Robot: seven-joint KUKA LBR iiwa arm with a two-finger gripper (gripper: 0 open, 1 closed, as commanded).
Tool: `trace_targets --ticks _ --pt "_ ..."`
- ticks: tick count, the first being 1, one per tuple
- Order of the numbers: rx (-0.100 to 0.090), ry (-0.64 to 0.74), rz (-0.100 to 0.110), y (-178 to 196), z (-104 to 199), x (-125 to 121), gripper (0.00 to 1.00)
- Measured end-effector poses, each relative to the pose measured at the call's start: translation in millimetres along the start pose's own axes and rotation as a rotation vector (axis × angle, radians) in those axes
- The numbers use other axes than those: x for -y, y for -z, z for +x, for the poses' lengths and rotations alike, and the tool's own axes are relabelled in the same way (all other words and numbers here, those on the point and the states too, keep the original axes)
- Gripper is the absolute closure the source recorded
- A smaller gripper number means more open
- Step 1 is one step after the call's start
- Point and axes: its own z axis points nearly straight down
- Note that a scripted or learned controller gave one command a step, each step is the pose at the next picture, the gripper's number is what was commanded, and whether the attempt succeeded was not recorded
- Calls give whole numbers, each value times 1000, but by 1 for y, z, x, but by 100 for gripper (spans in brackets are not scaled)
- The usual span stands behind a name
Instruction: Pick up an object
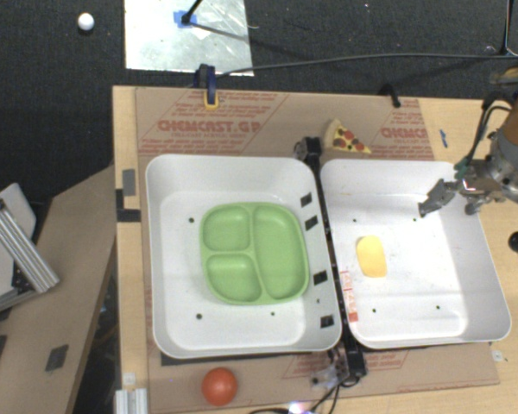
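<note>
A yellow oblong object (371, 256) lies on the floor of the right white bin (432, 322), left of its middle. My gripper (453, 203) hangs over the right bin's far right part, up and to the right of the yellow object and well apart from it. It looks open, one dark finger (433, 200) slanting down-left, and nothing sits between the fingers. A green divided plate (254, 252) rests in the middle of the left white bin (168, 231).
A toy pizza slice (347, 138) lies on the cardboard just beyond the bins. A red ball (219, 385) sits in front of the left bin. A black divider with clips (321, 231) runs between the bins. A metal frame (13, 235) stands at left.
</note>
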Motion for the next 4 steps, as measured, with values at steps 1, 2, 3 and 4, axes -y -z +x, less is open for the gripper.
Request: trace_targets --ticks 1,2,3,4 --pt "3 3 -11 6 0 -3 0" --pt "2 1 -8 -55 -1 -8 0" --pt "1 1 -7 -97 -4 -6 0" --pt "2 1 -9 -133 -3 -7 0"
